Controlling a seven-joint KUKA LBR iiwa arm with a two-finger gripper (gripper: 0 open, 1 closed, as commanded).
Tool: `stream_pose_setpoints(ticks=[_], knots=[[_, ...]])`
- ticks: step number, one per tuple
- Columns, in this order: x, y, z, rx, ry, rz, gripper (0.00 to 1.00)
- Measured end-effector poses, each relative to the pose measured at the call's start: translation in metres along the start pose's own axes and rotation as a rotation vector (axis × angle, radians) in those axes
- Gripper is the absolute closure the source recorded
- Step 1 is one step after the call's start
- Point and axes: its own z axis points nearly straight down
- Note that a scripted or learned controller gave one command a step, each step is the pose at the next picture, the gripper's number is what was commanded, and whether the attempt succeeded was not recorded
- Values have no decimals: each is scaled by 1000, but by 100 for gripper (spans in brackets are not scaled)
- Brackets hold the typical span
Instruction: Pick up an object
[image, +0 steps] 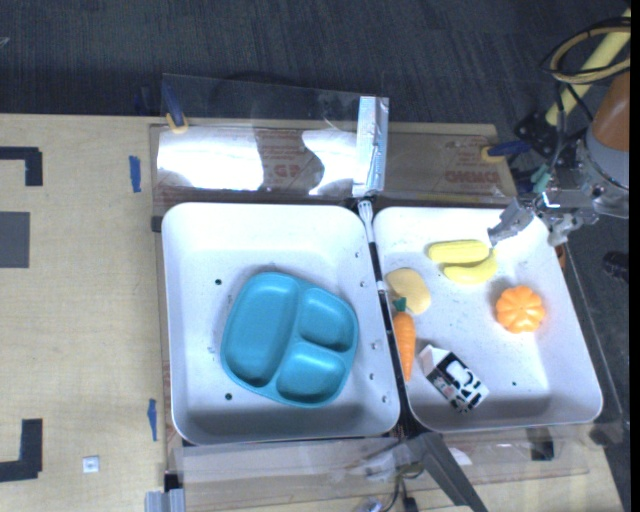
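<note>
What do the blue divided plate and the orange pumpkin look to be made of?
Blue plate: likely molded plastic, smooth and semi-gloss, with uniform colour and soft highlights along its rounded dividers. Pumpkin: probably plastic or rubber toy food, with an even matte orange and molded ribs; the exact material can't be told.

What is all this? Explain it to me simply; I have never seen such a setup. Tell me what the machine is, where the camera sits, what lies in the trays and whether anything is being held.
This is a single picture from a camera fixed above a bench, looking down at a slant. Two shallow white trays sit side by side: the left bin and the right bin. A robot arm reaches in from the right; its grasping tool hangs over the right bin's far right corner, holding nothing.

In the left bin lies a blue divided plate. The right bin holds toy food: a yellow banana, a small orange pumpkin, a pale yellow fruit, a carrot along the left wall, and a black-and-white carton. The arm is meant to pick one up.
</note>
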Motion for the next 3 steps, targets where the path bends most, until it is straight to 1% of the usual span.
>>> stream_pose_setpoints(ticks=[1,2,3], knots=[[-31,-8,130,10,1,-17,0],[-54,-50,169,-3,13,51,0],[-44,-9,173,-8,3,52,0]])
